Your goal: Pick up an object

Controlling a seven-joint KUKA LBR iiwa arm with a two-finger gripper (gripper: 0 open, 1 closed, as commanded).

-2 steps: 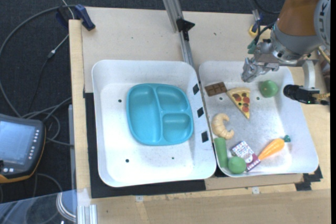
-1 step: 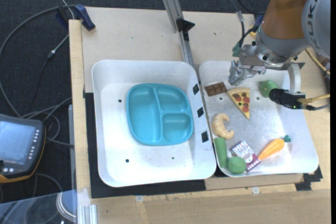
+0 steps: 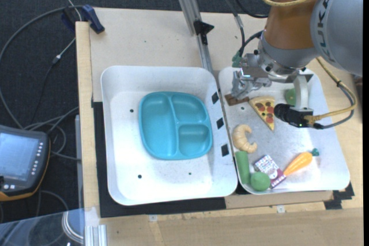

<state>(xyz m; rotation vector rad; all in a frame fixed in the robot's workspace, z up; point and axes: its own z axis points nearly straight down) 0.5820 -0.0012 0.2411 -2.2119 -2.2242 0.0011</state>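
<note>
Under the gripper (image 3: 244,89), at the upper left corner of the right bin (image 3: 335,152), lies a small flat brown piece (image 3: 232,100), right against the bin's left wall. The gripper hangs just above it, close enough that its tip and the piece overlap from this slant. I cannot tell whether it is wide, narrow or closed on anything. The grey arm (image 3: 340,20) comes in from the right, its orange band above the wrist.

Just right of the brown piece lies a pizza slice (image 3: 265,111), point down. Below it is a croissant (image 3: 244,136), then a long green vegetable (image 3: 241,163) along the left wall, touching a round green fruit (image 3: 260,181) at the lower edge. A pink packet (image 3: 267,166) sits beside the fruit, and a carrot (image 3: 299,162) lies to its right, leaf end up. A green and white thing (image 3: 295,94) rests near the bin's upper right, partly behind the arm.

The left bin (image 3: 124,124) holds a blue divided plate (image 3: 174,124), about in its middle. Both bins sit on a pale wooden bench (image 3: 144,37).
</note>
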